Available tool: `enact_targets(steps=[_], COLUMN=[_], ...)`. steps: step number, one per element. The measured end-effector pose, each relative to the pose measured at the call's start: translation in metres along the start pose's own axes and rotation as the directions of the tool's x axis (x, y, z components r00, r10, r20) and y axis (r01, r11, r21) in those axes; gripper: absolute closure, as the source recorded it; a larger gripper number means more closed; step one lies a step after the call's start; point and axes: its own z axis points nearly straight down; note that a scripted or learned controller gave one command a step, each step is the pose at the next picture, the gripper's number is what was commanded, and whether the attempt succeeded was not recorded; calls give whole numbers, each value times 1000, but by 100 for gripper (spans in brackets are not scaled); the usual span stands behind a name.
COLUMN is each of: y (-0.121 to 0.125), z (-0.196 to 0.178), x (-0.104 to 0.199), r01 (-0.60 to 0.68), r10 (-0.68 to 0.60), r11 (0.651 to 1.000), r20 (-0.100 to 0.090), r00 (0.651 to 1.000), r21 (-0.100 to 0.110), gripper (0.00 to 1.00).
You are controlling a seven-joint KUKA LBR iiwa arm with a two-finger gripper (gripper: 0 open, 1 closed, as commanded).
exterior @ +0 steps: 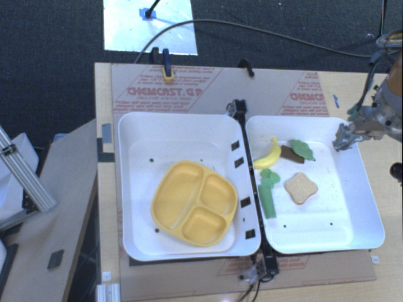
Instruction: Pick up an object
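Note:
The right bin (352, 231) holds a yellow banana (269, 156), a brown piece with a green leaf (298, 151), a green stalk-shaped toy (268, 192) and a tan slice of bread (300, 188). My gripper (345, 138) hangs at the right bin's far right rim, to the right of the leaf piece and apart from every object. Nothing shows between its fingers.
The left bin (141, 168) holds a yellow divided tray (194, 202). A black clamp strip (247, 168) runs between the two bins. Cables cross the dark floor behind the bench, and a metal rail (22, 172) lies at the far left.

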Motion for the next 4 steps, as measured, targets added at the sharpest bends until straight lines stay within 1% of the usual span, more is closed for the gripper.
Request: enact_targets(steps=[1,2,3,4], y=[-2,-10,-24,-29], z=[20,39,49,63], x=[51,103,157,210], r01=[1,1,1,1], r10=[-1,-1,-1,-1], r11=[1000,1000,1000,1000], r20=[-1,-1,-1,-1], r00=[1000,1000,1000,1000], r21=[1,1,2,2], gripper=[100,100,100,100])
